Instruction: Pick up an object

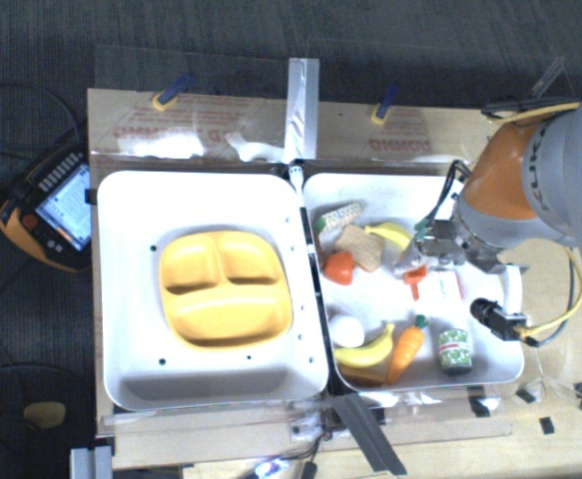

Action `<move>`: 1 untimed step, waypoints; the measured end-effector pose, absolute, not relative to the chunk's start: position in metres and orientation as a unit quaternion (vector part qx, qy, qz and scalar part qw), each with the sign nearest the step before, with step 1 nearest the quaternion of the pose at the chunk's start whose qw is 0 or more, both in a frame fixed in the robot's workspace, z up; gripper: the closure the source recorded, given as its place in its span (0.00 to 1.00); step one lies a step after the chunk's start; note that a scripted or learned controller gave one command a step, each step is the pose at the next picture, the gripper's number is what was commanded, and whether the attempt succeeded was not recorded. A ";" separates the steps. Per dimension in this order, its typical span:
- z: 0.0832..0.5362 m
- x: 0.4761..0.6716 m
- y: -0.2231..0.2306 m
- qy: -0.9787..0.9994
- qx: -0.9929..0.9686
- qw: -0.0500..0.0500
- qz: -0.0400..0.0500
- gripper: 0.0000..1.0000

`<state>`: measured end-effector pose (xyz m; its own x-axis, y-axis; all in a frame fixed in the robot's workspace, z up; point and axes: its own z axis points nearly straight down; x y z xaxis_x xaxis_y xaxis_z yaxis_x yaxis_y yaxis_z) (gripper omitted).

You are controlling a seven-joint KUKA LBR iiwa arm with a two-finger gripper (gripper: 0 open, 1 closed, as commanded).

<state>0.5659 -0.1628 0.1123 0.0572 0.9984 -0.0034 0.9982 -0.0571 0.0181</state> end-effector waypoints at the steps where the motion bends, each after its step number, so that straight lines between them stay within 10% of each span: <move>1: 0.223 0.565 -0.094 0.683 0.731 0.000 -0.001 1.00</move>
